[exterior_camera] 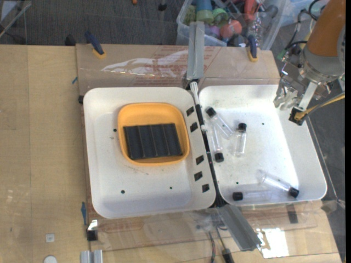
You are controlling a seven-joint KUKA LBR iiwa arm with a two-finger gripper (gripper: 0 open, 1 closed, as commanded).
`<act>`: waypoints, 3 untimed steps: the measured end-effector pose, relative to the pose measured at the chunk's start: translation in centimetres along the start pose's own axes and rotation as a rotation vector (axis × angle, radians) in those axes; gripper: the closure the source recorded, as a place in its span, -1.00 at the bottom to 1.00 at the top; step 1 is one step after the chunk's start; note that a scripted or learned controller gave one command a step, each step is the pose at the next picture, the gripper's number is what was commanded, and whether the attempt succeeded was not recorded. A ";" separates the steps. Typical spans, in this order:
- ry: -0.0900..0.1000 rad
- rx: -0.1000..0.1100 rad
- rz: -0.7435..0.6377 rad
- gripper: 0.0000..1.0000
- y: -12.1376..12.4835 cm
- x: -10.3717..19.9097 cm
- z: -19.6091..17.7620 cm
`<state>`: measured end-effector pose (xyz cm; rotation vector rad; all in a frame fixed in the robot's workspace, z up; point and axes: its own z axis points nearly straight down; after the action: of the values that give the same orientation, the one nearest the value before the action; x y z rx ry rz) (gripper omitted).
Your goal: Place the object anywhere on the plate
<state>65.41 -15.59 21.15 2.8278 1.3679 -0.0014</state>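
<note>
Several clear capped vials lie scattered in right bin; orange plate carries black ridged block in left bin. Gripper hovers over right bin's far corner; finger state unclear.

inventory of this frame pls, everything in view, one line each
White bins: 2, white, side by side on the bench.
Plate: 1, orange, in the left bin.
Ridged pad: 1, black, lying on the plate.
Clear vials: about 5, transparent with black caps, scattered in the right bin; exact count hard to tell.
Clear tub: 1, holding mixed coloured items, behind the bins.
Clamps: 2, blue and orange, on the cardboard behind the bins.
Bench: 1, light wood.
Arm: 1, orange band visible, at the right edge.
Gripper: 1, metallic, above the right bin's far right corner, holding nothing visible.
</note>
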 end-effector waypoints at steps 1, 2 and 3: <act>0.000 -0.003 -0.125 1.00 1.3 0.2 -4.6; 0.001 -0.002 -0.138 1.00 2.0 -0.4 -15.4; 0.000 -0.006 -0.428 1.00 3.5 -2.3 -22.4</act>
<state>66.75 -19.55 43.57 2.4685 1.9346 0.0031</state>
